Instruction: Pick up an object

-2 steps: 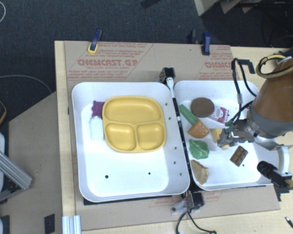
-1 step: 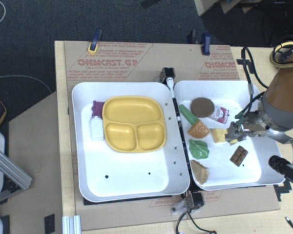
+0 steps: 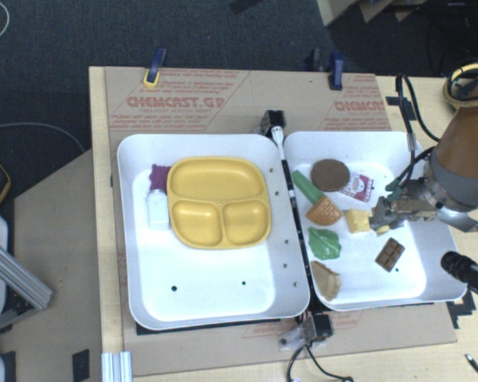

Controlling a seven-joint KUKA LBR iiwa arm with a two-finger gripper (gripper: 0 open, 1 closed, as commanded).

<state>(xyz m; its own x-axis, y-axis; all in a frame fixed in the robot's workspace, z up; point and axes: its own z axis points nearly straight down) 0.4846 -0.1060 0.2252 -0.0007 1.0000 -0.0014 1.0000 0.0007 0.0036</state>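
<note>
Gripper sits low over the right-hand shallow white bin, arm reaching in from the right; can't tell how wide it's spread or whether it has hold of anything, the tips blur into the clutter.

Closest candidate is a small pale-yellow block, cheese-like wedge shape, matte, touching or just beside the gripper tips on their left.

Rest, relative to that yellow block:
- tan waffle-textured square piece just left
- green leafy soft toy piece below-left
- long green stick shape up-left
- dark brown round disc above
- white-and-magenta packet just above
- brown chocolate-bar rectangle below-right, apart
- beige crumpled lump well below

Left-hand white bin holds a yellow three-compartment plastic plate, with a white bottle with purple cap beside its left edge.
</note>
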